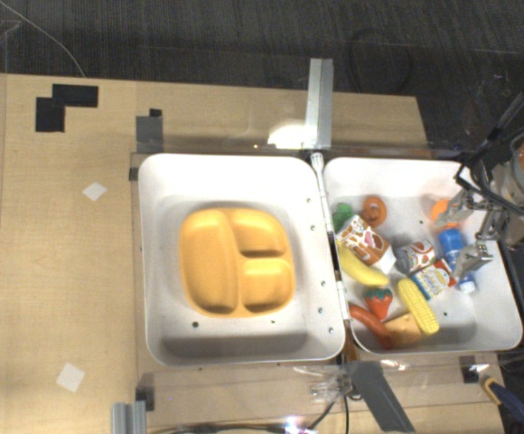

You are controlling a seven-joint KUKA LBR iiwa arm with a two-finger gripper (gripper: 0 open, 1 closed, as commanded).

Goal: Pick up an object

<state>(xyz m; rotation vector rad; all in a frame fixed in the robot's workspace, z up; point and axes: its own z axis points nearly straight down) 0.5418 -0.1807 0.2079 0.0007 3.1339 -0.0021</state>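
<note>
My gripper [467, 231] hangs over the right side of the right bin [506, 333], reaching in from the right. Its two metal fingers [462, 203] stand apart, so it is open. A small blue bottle [449, 240] lies just left of the gap between the fingertips, and I cannot tell if they touch it. An orange piece [438, 209] lies by the upper finger. Further left are a silver can [414, 257], a corn cob [417, 304], a banana [361, 269], a printed carton [362, 237], a strawberry [380, 302] and an orange round toy [374, 210].
The left bin [154, 242] holds a yellow divided plate [237, 260]. A green toy [341, 215] sits by the divider between the bins. A red sausage-like piece [366, 319] lies at the right bin's front. Cables hang beside the arm at the right.
</note>
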